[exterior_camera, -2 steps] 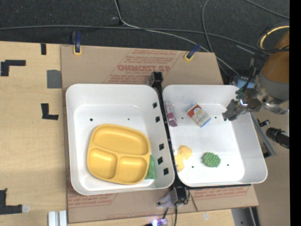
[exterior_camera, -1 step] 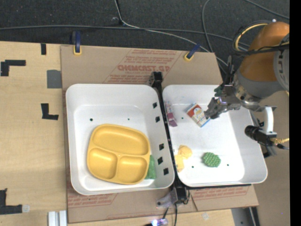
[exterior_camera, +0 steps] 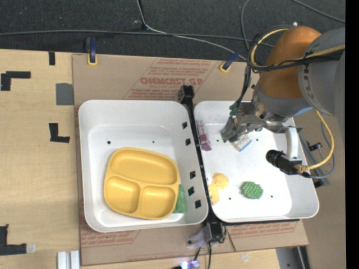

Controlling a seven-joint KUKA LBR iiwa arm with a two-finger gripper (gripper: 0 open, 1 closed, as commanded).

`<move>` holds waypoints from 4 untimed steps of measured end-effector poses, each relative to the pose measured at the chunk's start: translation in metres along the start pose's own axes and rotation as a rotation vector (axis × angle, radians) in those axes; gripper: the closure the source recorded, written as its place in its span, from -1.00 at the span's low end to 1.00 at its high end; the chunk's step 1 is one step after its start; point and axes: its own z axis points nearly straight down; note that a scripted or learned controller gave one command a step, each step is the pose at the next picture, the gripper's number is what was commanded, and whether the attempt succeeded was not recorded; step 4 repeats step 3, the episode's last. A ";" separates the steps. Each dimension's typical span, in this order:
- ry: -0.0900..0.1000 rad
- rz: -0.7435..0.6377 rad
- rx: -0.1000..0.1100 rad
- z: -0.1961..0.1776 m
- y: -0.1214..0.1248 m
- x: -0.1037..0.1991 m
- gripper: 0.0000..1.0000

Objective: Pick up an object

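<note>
In your left bin (exterior_camera: 90,122) lies a yellow divided tray (exterior_camera: 141,182), with a green item (exterior_camera: 180,200) wedged against its right edge. In the right bin (exterior_camera: 303,203), a purple item (exterior_camera: 204,140) lies by the dividing wall; a yellow object (exterior_camera: 219,182) and a green bumpy object (exterior_camera: 252,190) sit near the front. The gripper (exterior_camera: 235,132) hangs low over that bin's back, a small white-and-blue object (exterior_camera: 243,144) just beside its tip. You cannot tell the jaws' state.

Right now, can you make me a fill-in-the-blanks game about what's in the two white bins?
1. The divided plate in the left bin is coloured ____.
2. The bumpy ball in the right bin is coloured ____.
3. The gripper is over the ____ bin.

Missing words: yellow; green; right
</note>
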 end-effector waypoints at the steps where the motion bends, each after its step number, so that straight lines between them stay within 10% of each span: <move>1: 0.000 -0.001 -0.002 -0.012 0.001 0.052 1.00; 3: -0.001 0.000 0.001 -0.014 -0.005 0.162 1.00; 4: -0.001 0.000 0.001 -0.014 -0.005 0.162 1.00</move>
